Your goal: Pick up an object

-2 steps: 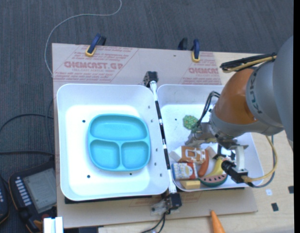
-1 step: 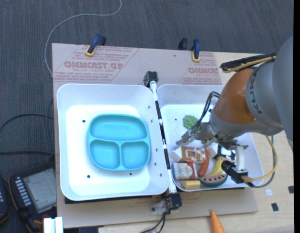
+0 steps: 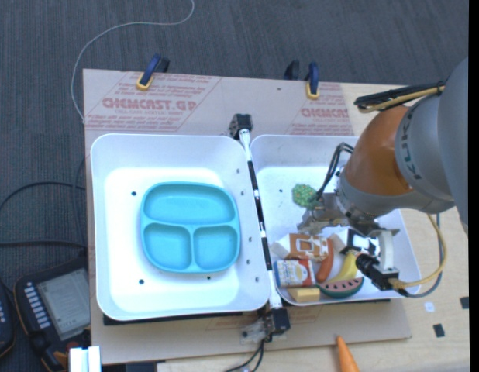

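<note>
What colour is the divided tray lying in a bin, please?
The divided tray is light blue, clearest in the camera view.

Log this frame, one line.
arm: over right bin | gripper: by green toy, hold unconfirmed | left bin: blue plate | task: not done

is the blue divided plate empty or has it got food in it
Empty. All three compartments of the blue plate show bare blue; the toy food lies in the right bin.
</note>
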`<state>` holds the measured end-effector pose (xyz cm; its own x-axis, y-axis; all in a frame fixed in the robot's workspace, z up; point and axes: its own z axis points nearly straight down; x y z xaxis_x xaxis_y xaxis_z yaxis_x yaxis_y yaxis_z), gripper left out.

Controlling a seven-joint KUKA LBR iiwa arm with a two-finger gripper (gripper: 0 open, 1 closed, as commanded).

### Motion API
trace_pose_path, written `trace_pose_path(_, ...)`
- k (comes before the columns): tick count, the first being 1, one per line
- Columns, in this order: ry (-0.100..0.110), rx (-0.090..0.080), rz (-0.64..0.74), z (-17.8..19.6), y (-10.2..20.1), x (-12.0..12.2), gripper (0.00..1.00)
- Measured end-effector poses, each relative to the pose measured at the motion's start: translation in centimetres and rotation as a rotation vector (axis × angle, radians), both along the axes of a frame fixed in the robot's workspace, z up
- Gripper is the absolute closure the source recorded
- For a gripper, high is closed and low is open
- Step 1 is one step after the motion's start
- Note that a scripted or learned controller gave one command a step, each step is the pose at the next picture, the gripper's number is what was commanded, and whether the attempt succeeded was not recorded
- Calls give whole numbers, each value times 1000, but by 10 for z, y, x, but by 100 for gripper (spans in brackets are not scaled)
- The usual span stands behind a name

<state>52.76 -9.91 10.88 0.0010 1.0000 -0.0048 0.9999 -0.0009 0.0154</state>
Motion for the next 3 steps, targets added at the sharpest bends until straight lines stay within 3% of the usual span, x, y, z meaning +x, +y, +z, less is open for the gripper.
trace_pose_path(1,0,0,0,0,0,0,0)
trace_pose_path(2,-3,1,2,-20,-2,-33,0)
trace_pose_path(3,-5,0,0,-9,-4,-33,100)
